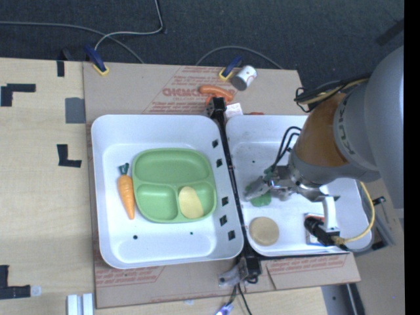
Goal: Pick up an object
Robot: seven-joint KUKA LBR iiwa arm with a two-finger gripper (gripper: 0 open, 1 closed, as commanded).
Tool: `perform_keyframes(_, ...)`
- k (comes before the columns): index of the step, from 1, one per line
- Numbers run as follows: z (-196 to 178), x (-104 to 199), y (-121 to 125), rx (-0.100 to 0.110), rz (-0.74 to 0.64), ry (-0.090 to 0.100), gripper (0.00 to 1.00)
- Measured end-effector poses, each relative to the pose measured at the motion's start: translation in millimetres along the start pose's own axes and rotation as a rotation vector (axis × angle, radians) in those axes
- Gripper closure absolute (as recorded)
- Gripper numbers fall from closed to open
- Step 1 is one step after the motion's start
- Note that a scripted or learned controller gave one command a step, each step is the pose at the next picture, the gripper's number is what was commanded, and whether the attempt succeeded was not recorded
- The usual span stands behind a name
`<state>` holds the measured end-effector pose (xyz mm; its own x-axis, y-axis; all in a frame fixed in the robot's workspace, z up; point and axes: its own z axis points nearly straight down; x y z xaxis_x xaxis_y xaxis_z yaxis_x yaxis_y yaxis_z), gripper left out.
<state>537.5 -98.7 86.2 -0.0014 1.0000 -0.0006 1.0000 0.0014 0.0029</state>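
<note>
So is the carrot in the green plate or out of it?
Out. The carrot lies on the left bin's white floor, beside the green plate's left edge.

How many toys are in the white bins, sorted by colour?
Green: 2, the divided plate and a small green piece by the gripper
Orange: 1, the carrot
Yellow: 1, the oval piece on the plate
Tan: 1, the round disc
Total: 5
</note>
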Motion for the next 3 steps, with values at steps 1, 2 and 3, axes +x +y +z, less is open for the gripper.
perform_keyframes(1,0.3,1.4,25.8,0.002,0.001,0.000,0.00)
perform_keyframes(2,0.4,-0.2,65.2,0.000,0.000,-0.001,0.00)
perform_keyframes(3,0.0,2.9,-4.3,0.001,0.001,-0.001,0.00)
